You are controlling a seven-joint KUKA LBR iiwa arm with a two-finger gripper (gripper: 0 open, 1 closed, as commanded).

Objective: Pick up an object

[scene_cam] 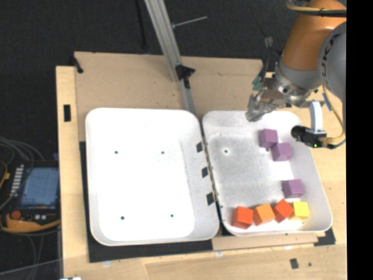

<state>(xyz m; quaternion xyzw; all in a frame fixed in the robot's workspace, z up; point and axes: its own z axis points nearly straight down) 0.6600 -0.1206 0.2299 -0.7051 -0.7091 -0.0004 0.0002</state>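
The right bin (245, 174) holds several small blocks. Two purple blocks (268, 137) (282, 151) lie near its back, touching corner to corner, and a third purple block (293, 188) lies lower right. Along the front wall sit a red-orange block (243, 216), an orange block (264, 213), another red-orange block (284, 209) and a yellow block (301, 209). My gripper (254, 113) hangs over the bin's back edge, up and left of the nearest purple block, with nothing seen between its fingers.
The left bin (143, 174) lies beside the right one. A slanted metal pole (169, 45) rises behind the bins. A black fitting with a cable (308, 134) juts over the right bin's far right edge.
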